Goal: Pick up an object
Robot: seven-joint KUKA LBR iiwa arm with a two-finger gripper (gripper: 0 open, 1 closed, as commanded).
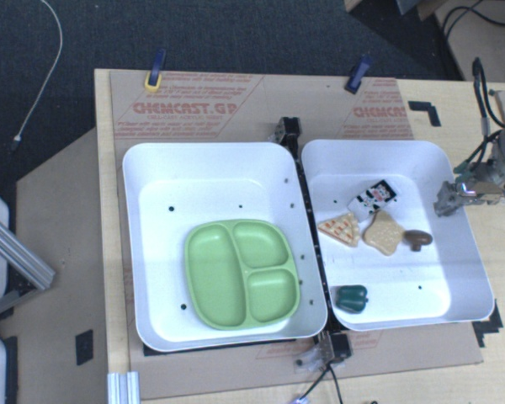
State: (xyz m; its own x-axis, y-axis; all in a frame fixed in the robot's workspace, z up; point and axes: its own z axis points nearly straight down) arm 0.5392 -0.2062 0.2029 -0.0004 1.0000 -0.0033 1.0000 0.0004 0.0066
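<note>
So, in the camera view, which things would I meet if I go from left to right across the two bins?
Green divided plate → waffle piece → green pepper → black-and-white packet → bread slice → brown mushroom-like piece → gripper at the right bin's edge.

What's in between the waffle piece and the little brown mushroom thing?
In the camera view, a tan bread slice lies between the waffle piece and the brown mushroom, in the right bin.
</note>
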